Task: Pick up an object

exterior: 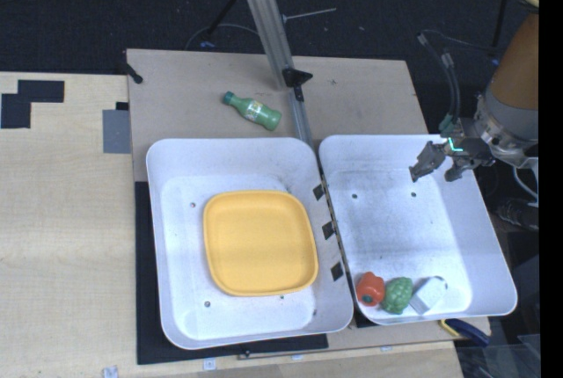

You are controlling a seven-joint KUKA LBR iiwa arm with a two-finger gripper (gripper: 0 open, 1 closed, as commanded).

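I'm in the approach: end effector [437, 163] open and empty over the right bin's [493, 237] far edge; next, reach down to the red-orange pepper [370, 288] (near corner)

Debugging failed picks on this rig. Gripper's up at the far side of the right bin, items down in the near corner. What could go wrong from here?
1. The red item, green item and white item touch each other in the right bin's near corner, so a grasp may nudge neighbours or hit the wall.
2. The gripper hangs well away from them, so a descent here would likely close on nothing.
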